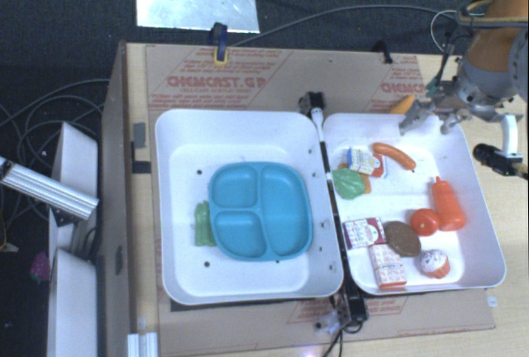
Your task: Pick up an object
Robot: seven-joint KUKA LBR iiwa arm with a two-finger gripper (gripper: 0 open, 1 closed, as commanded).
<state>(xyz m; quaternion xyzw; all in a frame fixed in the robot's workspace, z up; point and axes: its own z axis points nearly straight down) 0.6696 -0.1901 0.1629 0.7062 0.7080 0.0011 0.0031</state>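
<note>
Small carton (388, 266) lies loose in right bin (483, 207) among toy food | hand (432, 121) open, empty, over bin's far edge | grasp not begun

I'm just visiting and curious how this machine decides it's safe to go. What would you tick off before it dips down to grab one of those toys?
1. Tool above the right white bin, at its far rim: ok.
2. Tool carrying nothing: ok, nothing shows between its fingers.
3. Fingers spread enough for a grab: ok, they look apart.
4. Target directly below: not ok; the nearest toy, the orange sausage, lies further into the bin.
5. Room around targets: ok for the sausage; not ok for the red tomato, which touches the orange bottle.
6. Left bin's blue divided plate out of the path: ok.
</note>
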